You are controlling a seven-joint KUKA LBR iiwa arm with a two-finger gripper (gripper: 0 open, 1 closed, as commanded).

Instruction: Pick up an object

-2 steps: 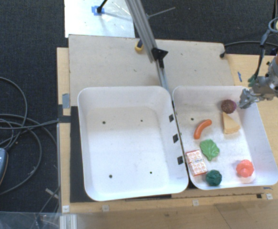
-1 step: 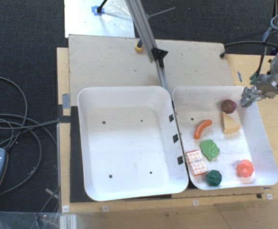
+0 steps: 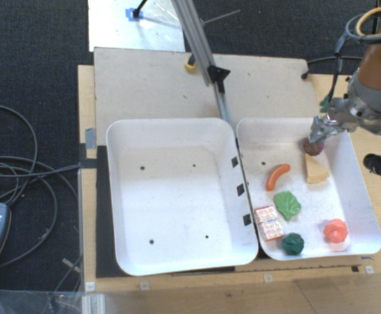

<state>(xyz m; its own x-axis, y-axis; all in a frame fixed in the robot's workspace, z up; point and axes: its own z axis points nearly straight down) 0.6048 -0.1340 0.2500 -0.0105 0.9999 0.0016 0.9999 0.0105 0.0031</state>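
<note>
Both white bins (image 3: 177,195) looked like smooth, faintly glossy plastic. The bench top (image 3: 197,87) was matt, pale board, lightly scuffed. The toy sausage (image 3: 278,176) and cheese wedge (image 3: 316,170) appeared smooth plastic; the floor carpet (image 3: 33,57) rough, dark.

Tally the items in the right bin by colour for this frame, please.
Green: 2, a leaf-shaped piece and a dark round one
Orange or red: 2, a sausage shape and a round piece
Pale yellow: 1, a wedge
Dark maroon: 1, under the gripper
Printed carton: 1
Total: 7
</note>
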